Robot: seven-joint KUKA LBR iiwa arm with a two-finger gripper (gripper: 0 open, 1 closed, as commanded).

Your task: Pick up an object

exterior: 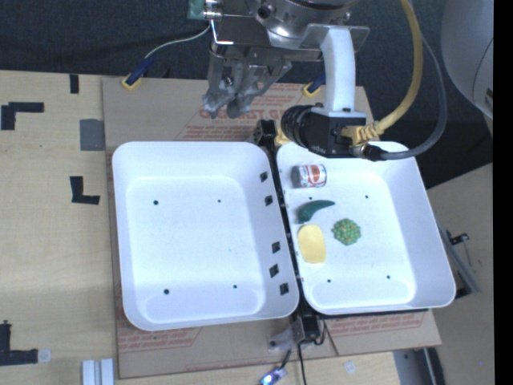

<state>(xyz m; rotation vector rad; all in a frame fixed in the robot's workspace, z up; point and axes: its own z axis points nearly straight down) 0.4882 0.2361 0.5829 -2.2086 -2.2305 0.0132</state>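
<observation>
With the gripper (227,103) raised beyond the right bin (417,215), its finger state indeterminable, a descent onto the closely grouped can (309,176), green pepper (315,209) and yellow object (312,243) could be fouled.

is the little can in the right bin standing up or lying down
Lying down. The can shows its long side, with a silver end facing left, near the right bin's back left corner.
</observation>
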